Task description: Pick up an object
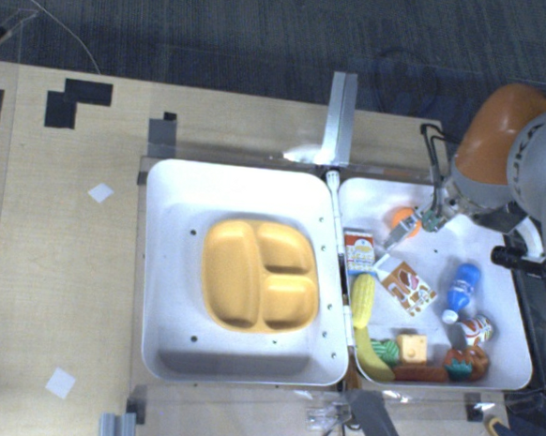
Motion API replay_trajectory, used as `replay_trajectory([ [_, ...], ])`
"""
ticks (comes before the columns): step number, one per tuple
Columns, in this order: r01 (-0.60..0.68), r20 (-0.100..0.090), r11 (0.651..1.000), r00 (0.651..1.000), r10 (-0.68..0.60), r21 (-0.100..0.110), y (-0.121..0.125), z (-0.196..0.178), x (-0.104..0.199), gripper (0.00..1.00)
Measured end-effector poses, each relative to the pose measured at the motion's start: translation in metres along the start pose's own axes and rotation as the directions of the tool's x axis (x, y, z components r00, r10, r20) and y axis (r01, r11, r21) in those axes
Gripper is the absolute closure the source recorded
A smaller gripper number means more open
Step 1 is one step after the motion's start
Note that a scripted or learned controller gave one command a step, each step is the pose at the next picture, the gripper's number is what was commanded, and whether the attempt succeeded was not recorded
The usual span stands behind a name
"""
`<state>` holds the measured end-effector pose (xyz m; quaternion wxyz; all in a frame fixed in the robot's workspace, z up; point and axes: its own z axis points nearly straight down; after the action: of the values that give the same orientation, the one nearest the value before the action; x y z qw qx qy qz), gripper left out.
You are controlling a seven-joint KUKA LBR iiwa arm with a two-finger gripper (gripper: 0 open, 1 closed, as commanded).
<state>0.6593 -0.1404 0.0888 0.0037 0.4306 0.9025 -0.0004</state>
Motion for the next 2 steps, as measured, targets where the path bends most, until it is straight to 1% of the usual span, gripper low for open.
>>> replay_trajectory([
  [1, 0.010, 0.010, 1.000, 1.000, -0.010, -0.013, 0.006, -0.014, 0.000, 1.00],
  [2, 0.006, 0.001, 1.000, 1.000, -0.006, -0.004, -0.009, -0.009, -0.018, 1.00],
])
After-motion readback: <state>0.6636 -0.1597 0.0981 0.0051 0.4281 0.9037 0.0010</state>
